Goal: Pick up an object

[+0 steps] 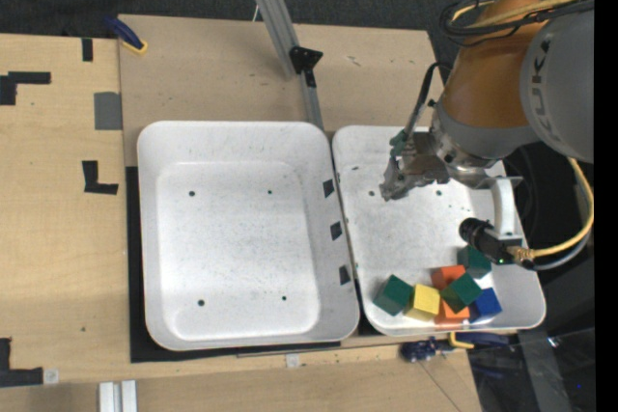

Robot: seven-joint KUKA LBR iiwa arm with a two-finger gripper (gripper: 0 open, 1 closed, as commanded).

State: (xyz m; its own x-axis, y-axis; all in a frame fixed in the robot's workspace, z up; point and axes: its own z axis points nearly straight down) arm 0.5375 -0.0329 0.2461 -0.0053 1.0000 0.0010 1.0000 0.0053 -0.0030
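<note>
Several small blocks are clustered in the near right corner of the right bin (372, 236): a dark green one (393, 293), a yellow one (425, 301), an orange one (447, 281), a second green one (464, 290) and a blue one (486, 305). Another green block (475, 259) lies just behind them. My gripper (394, 186) hangs over the bare far-left part of the right bin, well apart from the blocks. I see nothing in it.
The left bin (154, 207) sits beside the right one. A slanted metal pole (275, 5) runs down from the top to the gap between the bins. A blue and yellow tool (126, 34) lies on the bench at the far left.
</note>
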